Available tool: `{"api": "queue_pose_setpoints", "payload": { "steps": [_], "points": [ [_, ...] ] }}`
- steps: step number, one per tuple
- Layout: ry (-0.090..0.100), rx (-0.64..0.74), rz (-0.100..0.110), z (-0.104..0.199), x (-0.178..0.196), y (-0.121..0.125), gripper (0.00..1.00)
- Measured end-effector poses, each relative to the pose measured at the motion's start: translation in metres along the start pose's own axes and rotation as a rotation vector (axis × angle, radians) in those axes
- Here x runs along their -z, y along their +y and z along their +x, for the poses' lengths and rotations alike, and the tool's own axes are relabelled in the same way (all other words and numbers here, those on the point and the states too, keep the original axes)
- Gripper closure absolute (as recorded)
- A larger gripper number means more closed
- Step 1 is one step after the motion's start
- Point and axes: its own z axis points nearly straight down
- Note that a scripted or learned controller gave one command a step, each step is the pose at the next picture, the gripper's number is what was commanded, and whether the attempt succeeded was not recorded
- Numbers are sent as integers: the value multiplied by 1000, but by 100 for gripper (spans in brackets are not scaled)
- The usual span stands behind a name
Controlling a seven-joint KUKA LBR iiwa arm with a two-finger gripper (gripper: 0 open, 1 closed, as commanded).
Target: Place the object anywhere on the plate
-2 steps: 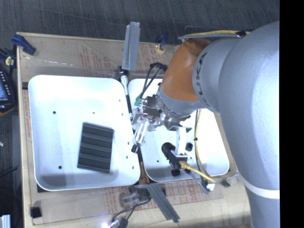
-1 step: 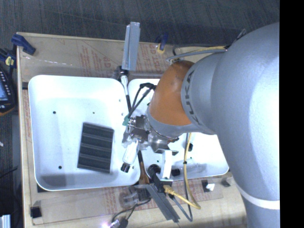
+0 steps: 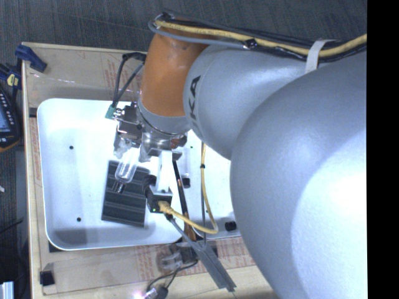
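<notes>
Dark ribbed block (image 3: 126,195), flat in the left white bin (image 3: 56,161), nearer its right wall, tilted a bit off the bin edges. My claw (image 3: 126,170) sits right over the block's upper end, clear fingertips (image 3: 124,172) at its top face; whether it's clenched or released, can't tell from here. My grey arm w/ orange band (image 3: 163,73) covers the right side.

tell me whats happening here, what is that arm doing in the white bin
A grey KUKA arm with an orange band reaches in from the right and hangs its gripper low over the left white bin. Directly beneath it lies a dark ribbed rectangular object on the bin floor. The gripper sits over the object's upper end, but the view does not settle whether anything is gripped. Cables trail from the wrist toward the bench's front edge.
</notes>
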Motion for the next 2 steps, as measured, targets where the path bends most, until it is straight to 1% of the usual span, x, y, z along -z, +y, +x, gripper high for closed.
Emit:
{"api": "queue_pose_setpoints", "payload": {
  "steps": [1,2],
  "points": [
    [-3,-171,6,-36,-78,63,100],
    [-1,-657,2,46,-72,83,100]
  ]
}}
